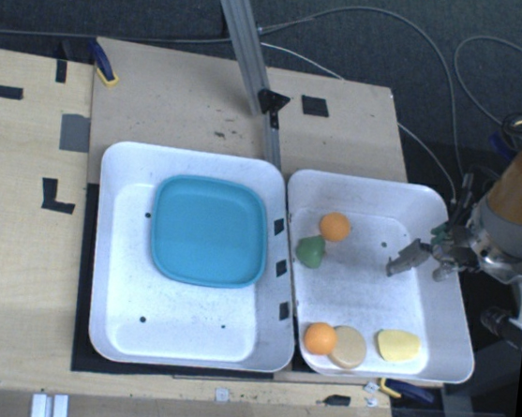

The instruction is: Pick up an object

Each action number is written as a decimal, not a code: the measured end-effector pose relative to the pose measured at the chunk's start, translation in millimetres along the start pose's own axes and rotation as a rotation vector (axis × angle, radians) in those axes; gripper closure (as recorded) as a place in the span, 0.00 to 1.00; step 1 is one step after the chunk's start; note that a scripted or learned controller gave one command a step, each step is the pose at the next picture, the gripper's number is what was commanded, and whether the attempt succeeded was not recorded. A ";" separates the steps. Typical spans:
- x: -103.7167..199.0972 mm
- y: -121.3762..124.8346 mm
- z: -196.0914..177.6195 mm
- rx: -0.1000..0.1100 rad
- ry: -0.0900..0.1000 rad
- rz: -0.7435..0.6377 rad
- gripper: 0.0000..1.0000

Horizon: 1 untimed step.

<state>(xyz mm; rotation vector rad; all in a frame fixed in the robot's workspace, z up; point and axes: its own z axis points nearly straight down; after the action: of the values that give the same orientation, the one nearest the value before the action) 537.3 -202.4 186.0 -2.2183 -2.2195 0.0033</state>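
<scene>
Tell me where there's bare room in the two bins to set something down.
Left bin: the floor below the blue plate. Right bin: the middle floor, between the orange ball above and the yellow piece below. Its left side and front edge are crowded; the gripper hangs at the right.

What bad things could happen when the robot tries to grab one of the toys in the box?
The end effector sits by the right bin's wall, so it might bump the rim. The orange ball touches the green piece, so grabbing one could knock the other away. The second orange ball is against the tan disc, and balls may roll off.
</scene>
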 end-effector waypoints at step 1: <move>4.6 -0.4 62.8 0.002 0.001 0.000 0.00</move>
<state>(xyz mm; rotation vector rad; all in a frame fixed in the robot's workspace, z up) 536.6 -197.7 123.2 -2.2166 -2.2182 0.0050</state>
